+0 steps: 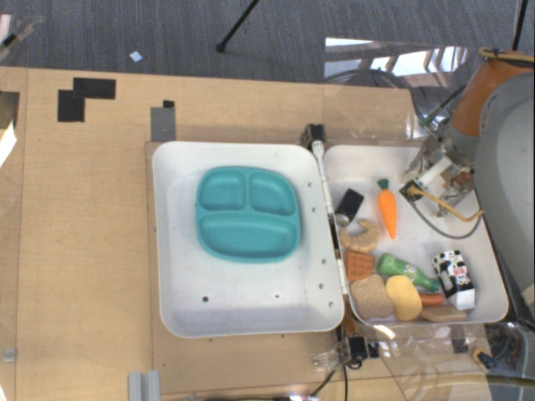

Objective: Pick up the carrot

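From the camera view, the small orange carrot with a green top (388, 210) is seen lying in the right white bin (493, 261), green end toward 12 o'clock. At its 3 o'clock, just apart, the two-finger gripper (428, 180) is found above the bin; nothing is seen held, though open or closed cannot be told. A black block (349, 202) lies at the carrot's 9 o'clock. A teal divided plate (248, 214) is set in the left white bin (171, 291).
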`<state>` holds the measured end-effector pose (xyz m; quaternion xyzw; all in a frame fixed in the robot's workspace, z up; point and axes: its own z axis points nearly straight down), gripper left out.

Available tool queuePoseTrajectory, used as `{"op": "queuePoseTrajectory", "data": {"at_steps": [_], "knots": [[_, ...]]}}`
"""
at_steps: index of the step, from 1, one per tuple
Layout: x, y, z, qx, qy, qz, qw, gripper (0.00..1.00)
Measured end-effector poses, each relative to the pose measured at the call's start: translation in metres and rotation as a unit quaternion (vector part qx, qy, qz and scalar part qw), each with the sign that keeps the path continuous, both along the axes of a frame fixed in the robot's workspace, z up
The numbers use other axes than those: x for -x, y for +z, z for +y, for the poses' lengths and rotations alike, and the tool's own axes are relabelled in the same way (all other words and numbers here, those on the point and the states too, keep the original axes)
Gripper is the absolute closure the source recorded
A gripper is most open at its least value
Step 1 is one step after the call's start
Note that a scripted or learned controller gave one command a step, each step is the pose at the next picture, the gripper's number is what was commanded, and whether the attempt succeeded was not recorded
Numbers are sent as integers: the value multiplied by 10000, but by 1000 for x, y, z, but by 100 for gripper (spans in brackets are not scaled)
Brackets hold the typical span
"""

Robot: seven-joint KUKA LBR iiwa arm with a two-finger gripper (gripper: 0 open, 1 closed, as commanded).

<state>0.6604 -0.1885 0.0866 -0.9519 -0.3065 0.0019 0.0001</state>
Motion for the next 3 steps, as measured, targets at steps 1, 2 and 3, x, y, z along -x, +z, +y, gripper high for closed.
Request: {"op": "queuePoseTrajectory", "data": {"at_steps": [1, 2, 3], "knots": [[74, 1, 68, -26, -304, -45, 9995, 0], [120, 2, 93, -3, -1086, -80, 9940, 0], [116, 14, 94, -11, -1072, -123, 9942, 100]]}}
